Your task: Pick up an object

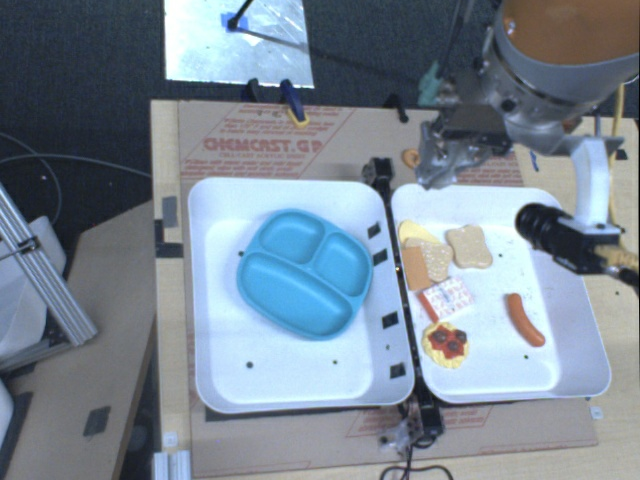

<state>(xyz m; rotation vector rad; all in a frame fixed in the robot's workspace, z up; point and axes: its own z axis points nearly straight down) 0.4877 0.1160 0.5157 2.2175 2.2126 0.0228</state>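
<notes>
Tool (437, 175) (grip unclear) hangs above right bin (575, 368), near toast (468, 246).

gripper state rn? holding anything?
Gripper: cannot be told. It sits above the far edge of the right bin, with nothing visible between its tips; toy food lies below in the bin.

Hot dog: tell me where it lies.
The hot dog lies in the right bin, toward its right side, apart from the pizza slice to its left.
</notes>
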